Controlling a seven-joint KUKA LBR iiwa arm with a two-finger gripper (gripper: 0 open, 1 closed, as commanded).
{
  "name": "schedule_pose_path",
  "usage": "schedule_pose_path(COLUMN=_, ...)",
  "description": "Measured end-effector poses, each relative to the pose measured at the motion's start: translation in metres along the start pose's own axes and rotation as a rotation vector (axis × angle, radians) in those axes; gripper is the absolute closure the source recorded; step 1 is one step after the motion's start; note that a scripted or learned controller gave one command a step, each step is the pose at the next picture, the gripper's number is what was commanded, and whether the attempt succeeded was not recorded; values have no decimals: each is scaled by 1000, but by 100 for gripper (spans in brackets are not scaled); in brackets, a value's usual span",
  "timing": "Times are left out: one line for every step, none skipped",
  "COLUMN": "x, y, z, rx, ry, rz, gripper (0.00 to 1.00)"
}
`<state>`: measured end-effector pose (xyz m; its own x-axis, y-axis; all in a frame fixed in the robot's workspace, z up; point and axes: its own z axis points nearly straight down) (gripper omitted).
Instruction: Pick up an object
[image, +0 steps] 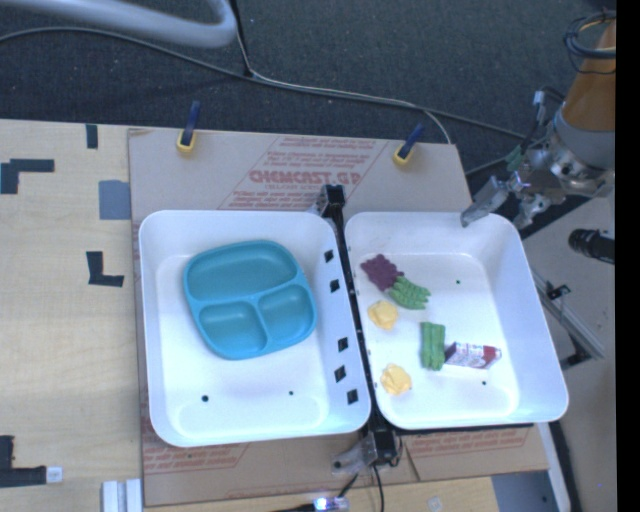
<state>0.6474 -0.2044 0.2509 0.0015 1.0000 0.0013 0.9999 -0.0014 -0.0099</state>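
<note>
When read from the near edge back: clamped at the near end of the seam beside the right bin (541, 340), a metal clip (365, 452) with wires trailing off.

Inside that bin, toward its near left corner, a yellow lump (396, 379). Just behind it, a long green piece (431, 345), lying near-to-far, touching a red-and-white packet (472, 354) on its right side. Farther back, close to the bin's left wall, a second yellow piece (382, 314); just behind that, a ruffled green piece (408, 293), pressed against a purple piece (379, 269) at its far left. All six loose on the bin floor, none lifted.

Left of the right bin, sharing its left wall along a row of black clips (341, 343), the left bin (152, 300), bearing a blue divided plate (250, 298) flat on its floor.

Hovering over the right bin's far right corner, well apart from every piece, the gripper (490, 208), tilted down toward the left. Cannot be told from this angle how wide it stands, or whether anything sits in its grasp. Behind it and to the right, the arm's orange band (592, 95).

Beyond the right bin's far wall, a printed cardboard sheet (300, 172), pinned by two yellow clamps (187, 140) (405, 152). Farthest back, a grey cable (330, 92) across dark carpet.
</note>
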Motion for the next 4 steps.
schedule_pose_path(x=1, y=1, z=-7, rx=-8, ry=-2, rz=-3, gripper=0)
schedule_pose_path(x=-7, y=-5, z=48, rx=-3, ry=-2, rz=-2, gripper=0)
schedule_pose_path(x=1, y=-3, z=98, rx=-11, ry=-4, rz=-3, gripper=0)
schedule_pose_path(x=-1, y=-2, z=153, rx=-11, ry=-4, rz=-3, gripper=0)
